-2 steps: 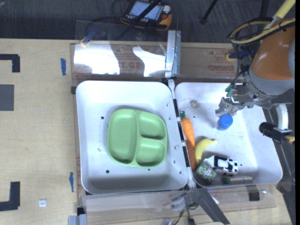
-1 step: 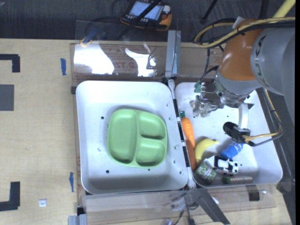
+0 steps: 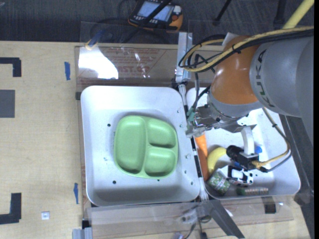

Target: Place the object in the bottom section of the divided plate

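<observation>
The end effector [image 3: 198,126] hangs over the left wall of the right bin [image 3: 281,171], where the two bins meet. Seen from above, it is hidden by the wrist, so I cannot tell whether it is wide or narrow. Nothing shows in its grasp.

Just on its near side lies an orange carrot-like piece [image 3: 201,151], hard against that same wall. Its long axis runs from the far side of the bin toward the near side. A yellow fruit [image 3: 215,158] touches it on the right. A dark green packet [image 3: 218,181] and a thin brown stick [image 3: 252,189] lie by the bin's near edge.

The task does not name its object; the orange piece looks the likeliest, being closest.

The green divided plate [image 3: 145,146] sits in the middle of the left bin [image 3: 99,108], toward the worktop's [image 3: 40,133] centre and to the left of the end effector. It has one large section and two small ones. The small one nearest the bin's near edge [image 3: 160,161] is probably the target, so the carry would be short, leftward across the shared wall.
</observation>
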Controlling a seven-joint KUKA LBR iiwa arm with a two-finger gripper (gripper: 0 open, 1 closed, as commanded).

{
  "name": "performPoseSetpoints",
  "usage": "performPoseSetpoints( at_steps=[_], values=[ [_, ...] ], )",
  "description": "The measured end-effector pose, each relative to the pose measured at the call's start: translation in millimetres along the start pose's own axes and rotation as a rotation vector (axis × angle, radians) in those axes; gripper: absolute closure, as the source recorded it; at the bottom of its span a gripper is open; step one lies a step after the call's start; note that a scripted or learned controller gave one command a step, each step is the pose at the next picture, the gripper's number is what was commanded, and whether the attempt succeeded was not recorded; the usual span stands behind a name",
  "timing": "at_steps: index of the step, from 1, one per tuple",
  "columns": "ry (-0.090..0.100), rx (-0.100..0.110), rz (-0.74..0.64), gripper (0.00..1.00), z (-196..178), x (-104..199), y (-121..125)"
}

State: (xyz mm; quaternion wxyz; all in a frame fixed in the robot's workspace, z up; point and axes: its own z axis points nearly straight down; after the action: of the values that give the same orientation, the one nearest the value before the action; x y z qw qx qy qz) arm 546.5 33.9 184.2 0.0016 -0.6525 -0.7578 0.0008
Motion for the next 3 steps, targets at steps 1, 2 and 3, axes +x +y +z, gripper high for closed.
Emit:
performPoseSetpoints(
  at_steps=[1, 2, 3],
  values=[
    [0.0, -0.001, 0.062, 1.0, 0.4, -36.7, -49.8],
    [0.0, 0.0, 0.209, 1.0, 0.6, -41.6, -74.6],
    [-0.002, -0.005, 0.14, 1.0, -9.9, -134.4, -87.9]
  ],
)
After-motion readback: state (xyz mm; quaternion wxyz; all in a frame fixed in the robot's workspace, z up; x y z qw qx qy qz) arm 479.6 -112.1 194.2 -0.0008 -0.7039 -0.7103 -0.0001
